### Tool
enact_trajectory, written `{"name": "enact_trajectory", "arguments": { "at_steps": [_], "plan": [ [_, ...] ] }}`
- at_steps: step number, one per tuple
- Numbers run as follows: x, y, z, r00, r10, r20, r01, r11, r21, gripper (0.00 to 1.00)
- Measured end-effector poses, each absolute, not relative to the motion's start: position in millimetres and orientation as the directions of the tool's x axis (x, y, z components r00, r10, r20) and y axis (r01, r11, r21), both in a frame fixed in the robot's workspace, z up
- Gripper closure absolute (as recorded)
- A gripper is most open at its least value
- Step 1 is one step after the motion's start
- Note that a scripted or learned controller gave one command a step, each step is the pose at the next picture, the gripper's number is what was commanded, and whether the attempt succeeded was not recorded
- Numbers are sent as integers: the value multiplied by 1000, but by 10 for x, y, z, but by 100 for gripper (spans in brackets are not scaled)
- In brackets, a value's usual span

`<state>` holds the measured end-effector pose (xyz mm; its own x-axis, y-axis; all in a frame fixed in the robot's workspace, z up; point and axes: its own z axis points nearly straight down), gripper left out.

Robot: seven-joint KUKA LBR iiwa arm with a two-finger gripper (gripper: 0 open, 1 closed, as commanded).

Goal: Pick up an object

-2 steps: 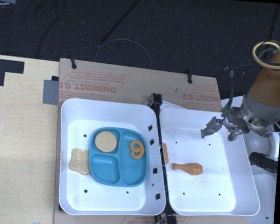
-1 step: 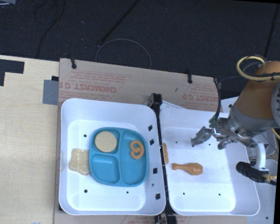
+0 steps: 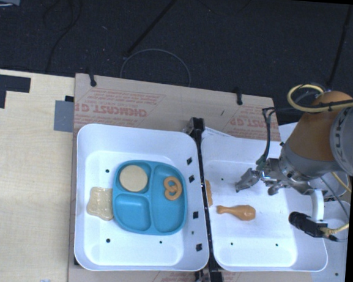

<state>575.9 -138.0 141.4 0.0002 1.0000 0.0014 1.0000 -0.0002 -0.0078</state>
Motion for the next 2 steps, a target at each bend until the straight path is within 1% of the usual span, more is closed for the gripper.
{"name": "enact_trajectory", "arguments": {
  "at_steps": [1,2],
  "plan": [
    [5749,-1368,879,0,1000,2,1000,0,-7,0],
    [5751,-1380,1003,4,1000,2,1000,-4,-6,100]
  ]
}}
